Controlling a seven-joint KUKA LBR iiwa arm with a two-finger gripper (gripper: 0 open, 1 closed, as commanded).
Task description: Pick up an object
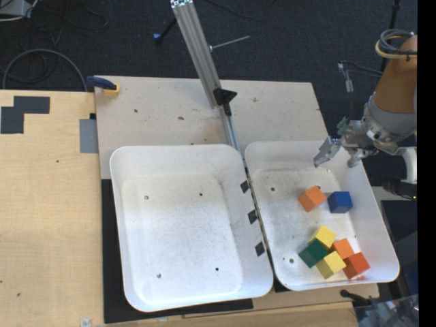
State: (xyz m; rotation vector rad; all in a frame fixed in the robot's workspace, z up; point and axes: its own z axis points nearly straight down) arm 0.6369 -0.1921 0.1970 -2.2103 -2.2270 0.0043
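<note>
Camera view: orange cube (312, 198) and blue cube (339, 201) sit mid right bin (286, 176); yellow, green and red-orange blocks (332, 252) cluster lower right. Gripper (340, 152) hovers above bin's upper edge, fingers spread, holding nothing.

Your arm: orange band, grey wrist, metal gripper.
You see the arm (394, 94) with a broad orange band, grey cable loops above that band, a grey wrist below it, and a small silver-grey gripper (339, 152) with two thin fingers.
</note>
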